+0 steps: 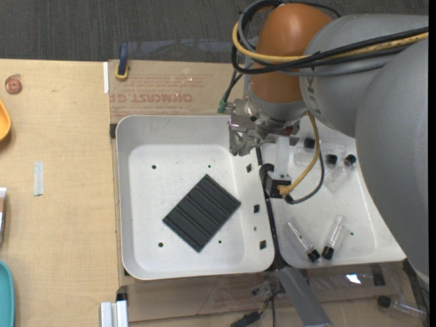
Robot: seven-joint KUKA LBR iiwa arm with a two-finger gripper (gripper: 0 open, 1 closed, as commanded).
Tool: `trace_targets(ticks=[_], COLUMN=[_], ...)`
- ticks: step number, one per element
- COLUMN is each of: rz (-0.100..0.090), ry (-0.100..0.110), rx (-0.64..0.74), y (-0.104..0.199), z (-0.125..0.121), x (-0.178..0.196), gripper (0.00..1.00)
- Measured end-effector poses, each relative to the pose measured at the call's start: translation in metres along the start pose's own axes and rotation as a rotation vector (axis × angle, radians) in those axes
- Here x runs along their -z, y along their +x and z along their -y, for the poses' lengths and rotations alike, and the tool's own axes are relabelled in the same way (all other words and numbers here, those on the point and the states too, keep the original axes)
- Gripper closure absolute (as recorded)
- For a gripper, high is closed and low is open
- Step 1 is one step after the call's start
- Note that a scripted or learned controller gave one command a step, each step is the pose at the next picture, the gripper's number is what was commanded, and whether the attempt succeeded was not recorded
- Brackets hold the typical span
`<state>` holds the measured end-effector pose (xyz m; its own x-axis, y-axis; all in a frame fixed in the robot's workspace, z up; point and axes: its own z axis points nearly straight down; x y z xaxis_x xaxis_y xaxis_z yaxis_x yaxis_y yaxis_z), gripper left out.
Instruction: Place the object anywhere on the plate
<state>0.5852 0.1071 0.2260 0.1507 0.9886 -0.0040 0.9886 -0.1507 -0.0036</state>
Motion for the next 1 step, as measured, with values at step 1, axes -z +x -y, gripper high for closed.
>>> trace_targets(ticks=[1], rz=[-0.002], ry=[-0.001], rx=[0.659], y=[-0.0065], z=[0.0349], x=[-0.0163], gripper=[1.00])
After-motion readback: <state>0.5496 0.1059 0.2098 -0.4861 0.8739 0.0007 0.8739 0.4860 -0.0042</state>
